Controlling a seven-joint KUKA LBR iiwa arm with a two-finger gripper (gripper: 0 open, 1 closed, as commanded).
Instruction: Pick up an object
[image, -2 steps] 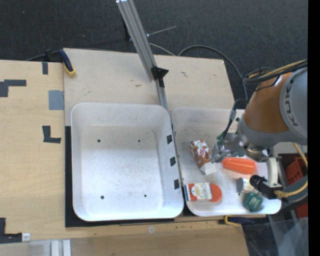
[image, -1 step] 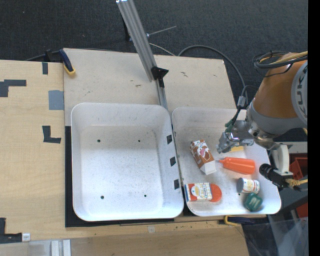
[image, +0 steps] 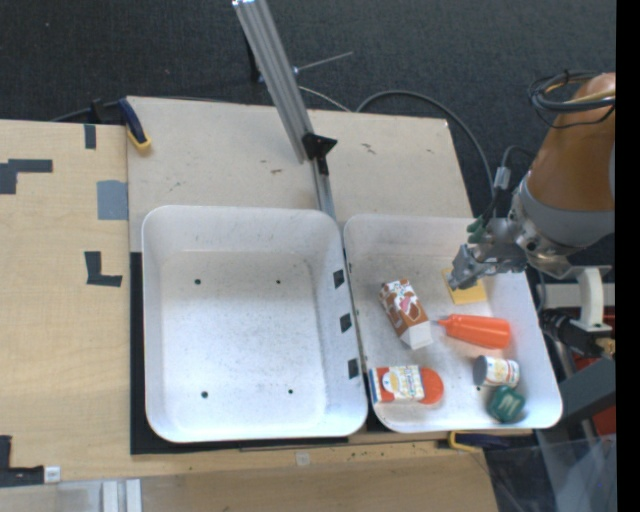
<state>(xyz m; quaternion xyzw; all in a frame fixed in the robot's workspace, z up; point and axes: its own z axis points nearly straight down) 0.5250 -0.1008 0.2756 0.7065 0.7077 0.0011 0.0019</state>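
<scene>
My gripper (image: 466, 272) hangs over the right bin (image: 430, 235), near its right wall and directly above a yellow block (image: 470, 293), which its fingers partly cover. Nothing shows between the fingers. Left of it lies a brown and white carton (image: 404, 311). An orange bottle (image: 478, 330) lies just below the yellow block. Toward the bin's front edge are a red and white packet (image: 407, 385), a small white jar (image: 498, 372) and a green object (image: 505, 405).
The left bin (image: 240, 320) sits beside the right one, sharing a middle rim. A slanted metal bar (image: 285, 90) reaches down to the bins' back edge. A black cable (image: 420, 100) runs behind the right bin. The wooden bench (image: 60, 300) extends left.
</scene>
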